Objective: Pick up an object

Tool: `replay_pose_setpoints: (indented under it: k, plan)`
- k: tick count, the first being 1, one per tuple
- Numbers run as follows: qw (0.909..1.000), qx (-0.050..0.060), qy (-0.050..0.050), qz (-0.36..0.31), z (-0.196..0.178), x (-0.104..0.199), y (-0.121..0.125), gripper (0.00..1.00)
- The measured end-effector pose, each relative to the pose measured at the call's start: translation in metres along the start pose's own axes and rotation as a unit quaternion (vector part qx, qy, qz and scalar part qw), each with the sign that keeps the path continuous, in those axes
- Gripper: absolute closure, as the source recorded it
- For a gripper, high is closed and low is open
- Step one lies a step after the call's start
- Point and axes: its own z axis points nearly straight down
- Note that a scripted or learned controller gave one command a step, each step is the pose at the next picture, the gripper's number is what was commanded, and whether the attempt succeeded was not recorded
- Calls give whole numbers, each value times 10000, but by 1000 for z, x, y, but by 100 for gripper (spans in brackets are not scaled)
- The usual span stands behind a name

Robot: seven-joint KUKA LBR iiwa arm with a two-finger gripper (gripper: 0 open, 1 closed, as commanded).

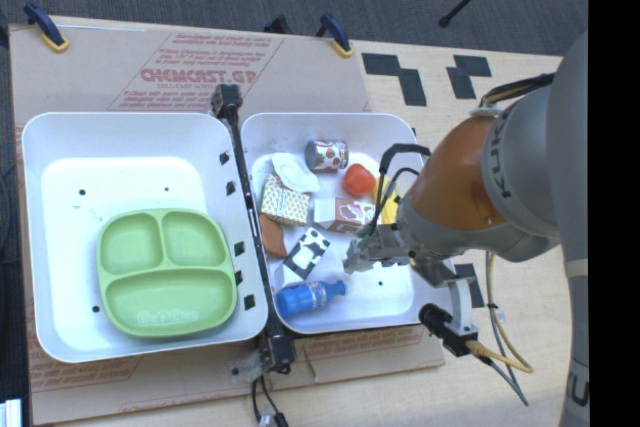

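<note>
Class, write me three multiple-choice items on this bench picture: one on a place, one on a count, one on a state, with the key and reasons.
1. Where does the green tray lie?
A. left bin
B. right bin
C. on the cardboard

2. How many compartments has the tray?
A. two
B. three
C. five

3. How does the blue bottle rest?
A. standing upright
B. lying on its side
C. hanging from the tool

Key: 1 A, it sits on the left bin floor. 2 B, two small hollows above one long one. 3 B, it lies flat in the right bin, beside the tool.
</note>
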Motion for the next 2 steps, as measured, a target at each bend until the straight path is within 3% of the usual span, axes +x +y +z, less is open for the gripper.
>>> replay_pose_setpoints:
  k: [1,2]
  plan:
    - [10000,-13,-4,18,-4,60,73,100]
    - [10000,-3,-1,6,-14,60,73,100]
